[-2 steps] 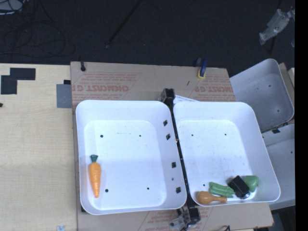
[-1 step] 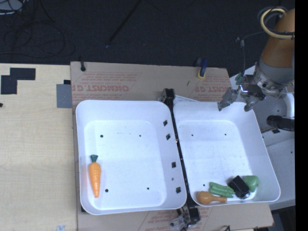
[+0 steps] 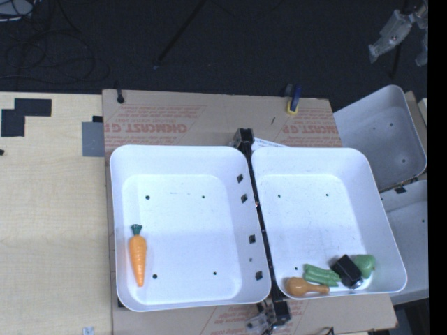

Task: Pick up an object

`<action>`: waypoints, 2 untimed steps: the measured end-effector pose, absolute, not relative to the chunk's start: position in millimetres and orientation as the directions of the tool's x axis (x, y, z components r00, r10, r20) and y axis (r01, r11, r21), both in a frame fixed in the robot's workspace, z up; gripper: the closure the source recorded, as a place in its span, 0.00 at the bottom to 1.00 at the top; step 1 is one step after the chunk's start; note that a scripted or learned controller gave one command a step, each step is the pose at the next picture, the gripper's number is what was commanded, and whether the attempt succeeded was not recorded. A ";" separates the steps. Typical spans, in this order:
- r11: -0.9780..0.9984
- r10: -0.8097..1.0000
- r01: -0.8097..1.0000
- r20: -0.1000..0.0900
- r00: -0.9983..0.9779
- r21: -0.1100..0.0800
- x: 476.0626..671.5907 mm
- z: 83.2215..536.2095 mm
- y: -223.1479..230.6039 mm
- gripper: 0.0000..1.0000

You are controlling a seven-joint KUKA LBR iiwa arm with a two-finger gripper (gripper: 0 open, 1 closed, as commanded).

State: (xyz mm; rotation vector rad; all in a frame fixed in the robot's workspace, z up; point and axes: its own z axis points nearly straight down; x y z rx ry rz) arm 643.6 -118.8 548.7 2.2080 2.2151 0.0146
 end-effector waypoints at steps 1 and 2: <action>0.006 1.000 1.000 -0.001 -0.006 -0.006 644.4 547.1 -118.7 1.00; 0.008 1.000 1.000 0.002 -0.008 -0.009 643.9 491.9 -28.8 1.00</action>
